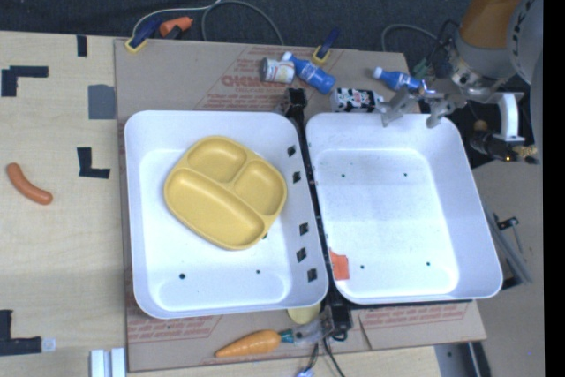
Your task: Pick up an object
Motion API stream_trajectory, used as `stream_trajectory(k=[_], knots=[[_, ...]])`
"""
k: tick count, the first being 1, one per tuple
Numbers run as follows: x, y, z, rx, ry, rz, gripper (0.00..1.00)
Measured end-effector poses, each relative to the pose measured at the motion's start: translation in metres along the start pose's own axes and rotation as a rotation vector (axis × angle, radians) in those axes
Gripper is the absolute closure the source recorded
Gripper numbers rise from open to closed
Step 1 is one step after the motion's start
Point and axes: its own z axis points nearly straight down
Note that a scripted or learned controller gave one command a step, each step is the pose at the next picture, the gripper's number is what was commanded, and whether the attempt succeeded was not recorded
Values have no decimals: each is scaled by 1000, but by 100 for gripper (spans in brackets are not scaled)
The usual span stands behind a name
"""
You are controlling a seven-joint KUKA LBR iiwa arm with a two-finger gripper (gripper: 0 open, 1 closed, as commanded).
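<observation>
The gripper (413,112) hangs at the far rim of the right bin (468,216), near its upper right corner, and its two grey fingers (392,107) stand spread apart with nothing between them. Above it the grey arm (494,31) with its orange band rises toward the upper right of the view.

Just beside the gripper, on the cardboard sheet (221,75) behind the bins, lies a small blue and white bottle (393,79); further left are a black and white patterned piece (353,100) and a second blue bottle with a white labelled end (300,71).

The right bin holds a small orange tag (339,265) near its lower left corner. The left bin (146,216) holds a yellow divided plate (226,192) (three compartments), lying flat in the bin's upper half, well apart from the gripper.

Below the bins, a toy carrot (249,343) lies on the cardboard. Far to the left, on the wooden bench (53,260), rests a toy sausage (29,184).
</observation>
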Motion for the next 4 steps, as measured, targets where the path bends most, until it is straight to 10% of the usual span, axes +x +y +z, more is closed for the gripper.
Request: stream_trajectory(k=[1,2,3,4], knots=[[39,-50,102,12,4,0,0],[75,-73,128,-5,-5,-2,0],[72,9,104,-9,-1,-2,0],[74,-41,127,-5,-2,0,0]])
